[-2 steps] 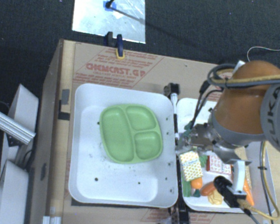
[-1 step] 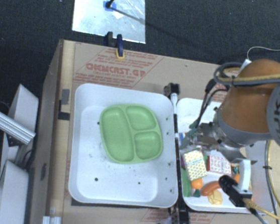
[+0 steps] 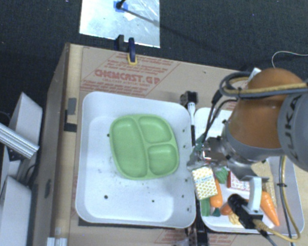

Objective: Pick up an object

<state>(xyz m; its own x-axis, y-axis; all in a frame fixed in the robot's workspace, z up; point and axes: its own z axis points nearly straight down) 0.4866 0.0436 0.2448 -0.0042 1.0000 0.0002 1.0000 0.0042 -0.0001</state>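
1. Left bin [image 3: 91, 156]: a shallow white bin, taken here as the landmark for all positions. It rests on a brown cardboard sheet [image 3: 132, 75] printed with red lettering.
2. Green tray [image 3: 144, 146]: a light green plate with three compartments, lying flat inside the left bin, toward its upper right part.
3. Right bin [image 3: 299, 212]: a second white bin, immediately to the right of the left bin and largely covered by the arm.
4. Arm [image 3: 279, 121]: grey, with an orange band, reaching in from the right and standing above the wall shared by the two bins.
5. Gripper [image 3: 201, 158]: low over the right edge of the left bin, just right of the green tray. Whether its fingers are open or closed cannot be told, since the wrist hides them.
6. Yellow patterned packet [image 3: 204, 182]: lies just right of the left bin's right wall, directly below the gripper.
7. Orange carrot-shaped pieces [image 3: 270, 207]: farther right of the left bin, among other small items in the right bin.
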